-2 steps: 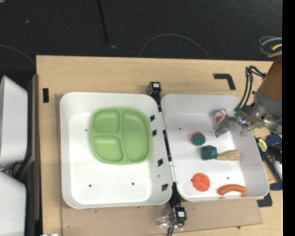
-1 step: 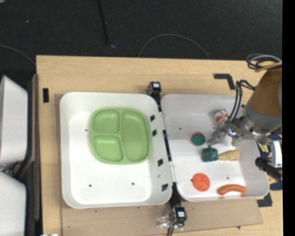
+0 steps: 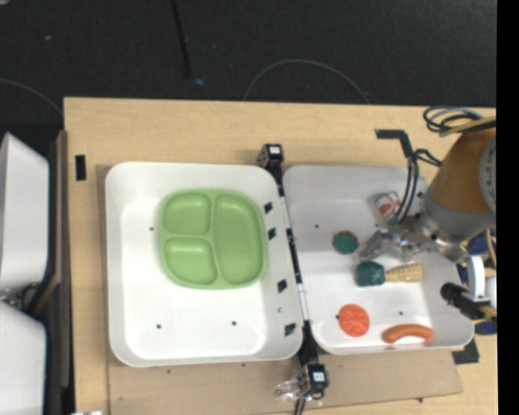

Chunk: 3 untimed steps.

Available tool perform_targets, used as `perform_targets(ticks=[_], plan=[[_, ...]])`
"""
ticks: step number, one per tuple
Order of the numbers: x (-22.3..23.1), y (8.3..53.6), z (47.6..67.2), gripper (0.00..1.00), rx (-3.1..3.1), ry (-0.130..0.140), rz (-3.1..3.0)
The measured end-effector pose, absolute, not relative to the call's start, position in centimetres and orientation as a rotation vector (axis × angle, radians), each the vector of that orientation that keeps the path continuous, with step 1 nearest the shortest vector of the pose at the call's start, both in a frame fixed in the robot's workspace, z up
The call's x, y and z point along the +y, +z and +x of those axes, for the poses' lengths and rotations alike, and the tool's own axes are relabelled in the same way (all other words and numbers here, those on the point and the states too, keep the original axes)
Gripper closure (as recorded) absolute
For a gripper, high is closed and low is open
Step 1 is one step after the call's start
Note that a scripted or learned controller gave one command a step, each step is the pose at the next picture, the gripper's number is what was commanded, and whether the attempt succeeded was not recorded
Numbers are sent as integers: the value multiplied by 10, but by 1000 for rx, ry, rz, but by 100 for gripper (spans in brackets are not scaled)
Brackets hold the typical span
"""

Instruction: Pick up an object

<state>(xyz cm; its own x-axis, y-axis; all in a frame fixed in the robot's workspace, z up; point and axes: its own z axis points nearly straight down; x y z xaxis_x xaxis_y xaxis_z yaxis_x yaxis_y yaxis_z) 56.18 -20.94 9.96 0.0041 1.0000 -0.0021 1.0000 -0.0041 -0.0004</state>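
The right bin [image 3: 329,197] holds a small dark green ball [image 3: 345,242], a green-topped ice cream cone toy [image 3: 382,273], an orange-red round piece [image 3: 355,320] and an orange sausage-shaped toy [image 3: 407,332]. A small clear-and-red item [image 3: 385,205] lies near the bin's back. My gripper [image 3: 387,242] hangs low over the right bin, between the green ball and the cone, just above the cone's green end. Nothing shows between its fingers.
The left bin [image 3: 130,318] carries a light green divided plate [image 3: 214,239]. Black clips [image 3: 287,284] line the seam between the bins. The arm's orange band [image 3: 460,175] and cables stand over the right bin's far right side. Wooden bench surrounds both bins.
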Motion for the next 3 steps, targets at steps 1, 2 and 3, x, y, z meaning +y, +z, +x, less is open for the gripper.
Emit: perform_targets(ticks=[1,2,3], plan=[[-210,112,563,100,2210,2,2224],[-202,164,567,100,2221,5,2214],[-196,226,569,100,2220,7,2211]])
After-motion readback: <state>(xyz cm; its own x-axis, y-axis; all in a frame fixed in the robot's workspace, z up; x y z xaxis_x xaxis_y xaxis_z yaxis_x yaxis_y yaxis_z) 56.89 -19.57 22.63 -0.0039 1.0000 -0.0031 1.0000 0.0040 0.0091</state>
